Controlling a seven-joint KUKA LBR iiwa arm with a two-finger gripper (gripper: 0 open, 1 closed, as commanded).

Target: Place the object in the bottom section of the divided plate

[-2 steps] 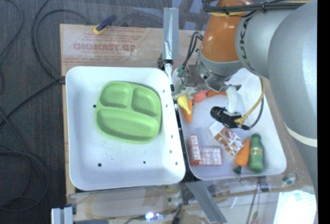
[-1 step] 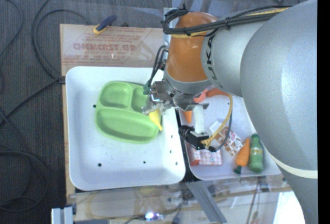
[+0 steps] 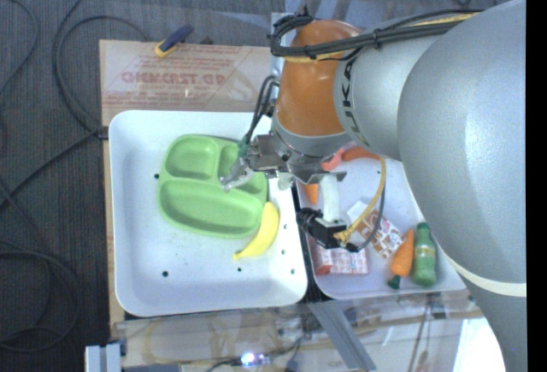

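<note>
A green divided plate (image 3: 201, 206) lies in the left white bin (image 3: 137, 276), with its large section toward the bottom of the view and two smaller sections above. A yellow banana (image 3: 263, 233) rests on the bin floor against the plate's lower right rim. My gripper (image 3: 233, 179) hangs over the plate's right side, near the ridge between the small upper right section and the large section. I see nothing held in it. The grey arm with its orange band (image 3: 320, 97) hides the plate's upper right edge.
The right bin (image 3: 444, 280) holds a carrot (image 3: 402, 257), a green bottle (image 3: 424, 255), a printed packet (image 3: 342, 257) and some orange items partly under the arm. A cardboard sheet (image 3: 171, 79) lies behind the left bin.
</note>
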